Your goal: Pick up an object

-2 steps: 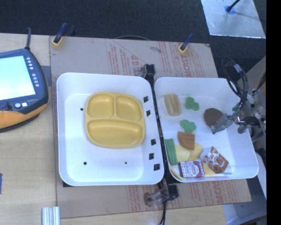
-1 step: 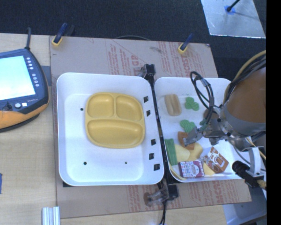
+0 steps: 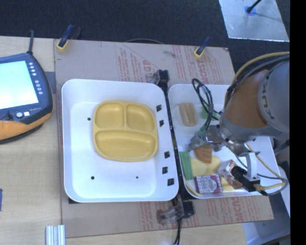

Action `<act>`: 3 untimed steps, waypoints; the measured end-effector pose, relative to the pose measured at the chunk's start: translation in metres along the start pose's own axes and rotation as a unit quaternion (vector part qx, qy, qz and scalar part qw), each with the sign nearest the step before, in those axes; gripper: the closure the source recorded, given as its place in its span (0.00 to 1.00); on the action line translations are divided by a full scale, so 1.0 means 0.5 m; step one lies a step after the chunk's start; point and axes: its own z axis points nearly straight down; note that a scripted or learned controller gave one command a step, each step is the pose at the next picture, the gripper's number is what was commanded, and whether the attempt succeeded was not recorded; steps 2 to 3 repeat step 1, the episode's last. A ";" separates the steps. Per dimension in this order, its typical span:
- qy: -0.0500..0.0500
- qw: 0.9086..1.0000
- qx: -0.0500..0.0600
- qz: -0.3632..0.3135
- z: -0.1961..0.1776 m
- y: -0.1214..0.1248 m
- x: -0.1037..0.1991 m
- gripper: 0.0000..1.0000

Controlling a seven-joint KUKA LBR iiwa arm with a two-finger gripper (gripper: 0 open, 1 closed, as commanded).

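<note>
Nearest the camera, at the front edge of the right bin (image 3: 179, 102), lies a small packet (image 3: 208, 184) with a dark red and white label. Just behind it sit a yellow piece (image 3: 197, 165), a brown piece (image 3: 204, 153) and, along the bin's left wall, a green strip (image 3: 184, 164). A tan bun (image 3: 187, 114) lies well apart from them, near the back left corner of that bin.

The arm (image 3: 255, 103) comes in from the right and covers most of the right bin. Its gripper (image 3: 208, 141) is down low, just above or touching the brown piece, near the middle of the bin. Whether the pincer is apart or together I cannot tell, because the wrist hides it. No object is seen lifted, so I judge the pick is not yet done: the arm is at the reaching or closing step, and the lift is what remains.

The left bin (image 3: 76, 137) holds a yellow tray (image 3: 126, 130) with three compartments, lying flat toward the back of the bin, with bare white floor around it, most of all at the front edge.

Room in the right bin is tight. The front objects crowd together and touch each other, so the fingers may catch two at once or push one against the left wall. Cables (image 3: 204, 98) hang close over the back part of that bin. Open room is mostly straight up.
</note>
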 end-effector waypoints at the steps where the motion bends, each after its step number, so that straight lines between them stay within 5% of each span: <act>1: 0.000 1.000 -0.001 0.003 -0.032 -0.003 -0.004 1.00; 3: 0.000 1.000 -0.001 0.003 -0.032 -0.003 -0.004 1.00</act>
